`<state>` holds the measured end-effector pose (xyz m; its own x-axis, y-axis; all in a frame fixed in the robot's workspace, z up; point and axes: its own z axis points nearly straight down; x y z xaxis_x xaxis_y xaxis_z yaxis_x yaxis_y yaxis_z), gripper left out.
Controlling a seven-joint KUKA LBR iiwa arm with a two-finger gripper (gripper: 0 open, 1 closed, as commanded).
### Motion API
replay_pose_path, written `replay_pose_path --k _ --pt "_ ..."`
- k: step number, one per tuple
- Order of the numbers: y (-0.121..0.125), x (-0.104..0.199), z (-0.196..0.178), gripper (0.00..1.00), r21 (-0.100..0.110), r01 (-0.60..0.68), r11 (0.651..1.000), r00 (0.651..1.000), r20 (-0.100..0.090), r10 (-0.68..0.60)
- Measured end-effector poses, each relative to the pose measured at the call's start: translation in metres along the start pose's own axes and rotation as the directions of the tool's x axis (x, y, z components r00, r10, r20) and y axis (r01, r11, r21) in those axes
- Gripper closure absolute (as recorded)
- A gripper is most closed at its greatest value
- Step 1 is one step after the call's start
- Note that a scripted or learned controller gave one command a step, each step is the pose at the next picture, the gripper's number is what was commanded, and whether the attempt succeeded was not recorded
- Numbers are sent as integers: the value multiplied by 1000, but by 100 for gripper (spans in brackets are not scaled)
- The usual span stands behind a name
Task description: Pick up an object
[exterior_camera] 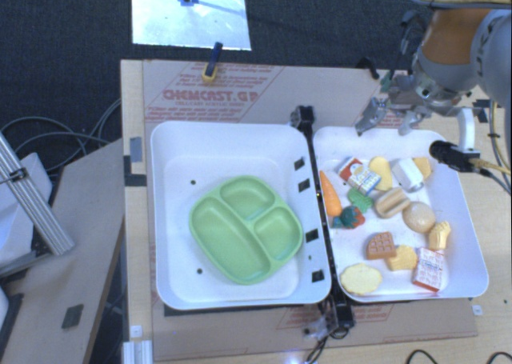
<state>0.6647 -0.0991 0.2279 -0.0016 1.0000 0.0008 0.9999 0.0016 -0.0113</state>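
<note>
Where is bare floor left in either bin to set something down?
Left bin: bare floor around the green tray, widest toward its back wall. Right bin: crowded with toy food; only a strip by the back wall, under the gripper.

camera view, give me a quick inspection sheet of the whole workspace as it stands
surface: bench with two white bins side by side, left bin and right bin.
job's things: toy foods heaped in the right bin, among them a carrot, a waffle and a yellow disc.
clutter: green divided tray lies in the left bin.
grippers: gripper hangs above the right bin's far rim, open, holding nothing.
cables: black cables on the floor at left.
surroundings: dark carpet, a shiny sheet beyond the bench.
</note>
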Motion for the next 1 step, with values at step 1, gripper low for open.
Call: replay_pose_path --k 1 --pt "2 0 -9 0 -13 2 1000 1000 1 -2"
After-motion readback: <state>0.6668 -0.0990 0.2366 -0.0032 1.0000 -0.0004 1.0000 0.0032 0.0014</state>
